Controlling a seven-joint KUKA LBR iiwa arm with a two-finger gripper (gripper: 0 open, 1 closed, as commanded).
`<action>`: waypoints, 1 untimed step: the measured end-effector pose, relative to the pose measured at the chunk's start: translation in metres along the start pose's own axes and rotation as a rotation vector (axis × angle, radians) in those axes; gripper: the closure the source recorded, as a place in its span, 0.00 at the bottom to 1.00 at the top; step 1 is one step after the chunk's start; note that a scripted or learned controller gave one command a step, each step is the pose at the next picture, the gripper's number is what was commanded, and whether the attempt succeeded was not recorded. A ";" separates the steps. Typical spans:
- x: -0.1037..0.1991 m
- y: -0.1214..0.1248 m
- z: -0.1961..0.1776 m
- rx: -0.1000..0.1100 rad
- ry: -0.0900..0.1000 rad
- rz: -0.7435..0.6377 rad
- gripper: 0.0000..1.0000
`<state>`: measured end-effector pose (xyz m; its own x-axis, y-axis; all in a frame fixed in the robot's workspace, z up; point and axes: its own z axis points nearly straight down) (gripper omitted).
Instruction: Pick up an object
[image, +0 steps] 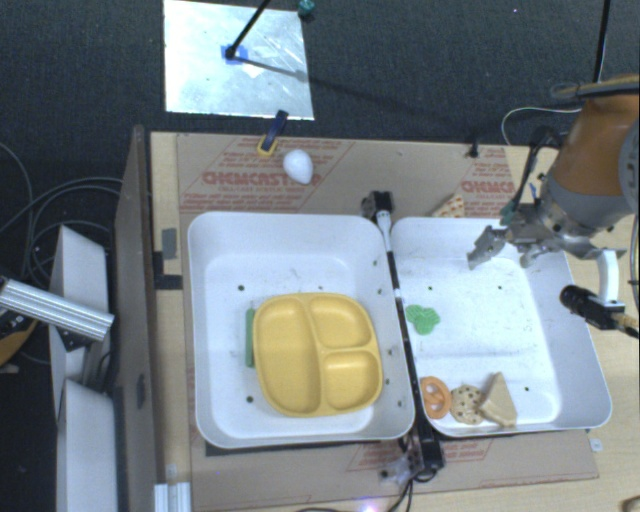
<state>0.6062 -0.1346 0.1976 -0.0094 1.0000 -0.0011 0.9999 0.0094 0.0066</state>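
Cardboard (240, 175) under the bins carries red print that I read as "CHEMCAST", repeated on the far left and far right; my gripper (505, 247) hangs over the far edge of the right bin (575, 385), its two fingers spread apart with nothing between them; near the bin's left wall I see a green object (424, 320); along its near edge sit a pretzel (434, 394), a cookie (463, 402) and a tan wedge (497, 401), side by side; the left bin (220, 300) holds a yellow divided plate (318, 353); a white egg (298, 165) rests on the cardboard beyond it.
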 end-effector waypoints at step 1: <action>0.008 0.040 0.120 0.007 0.001 0.003 0.00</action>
<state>0.6473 -0.1261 0.0780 -0.0067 1.0000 0.0003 1.0000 0.0067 -0.0009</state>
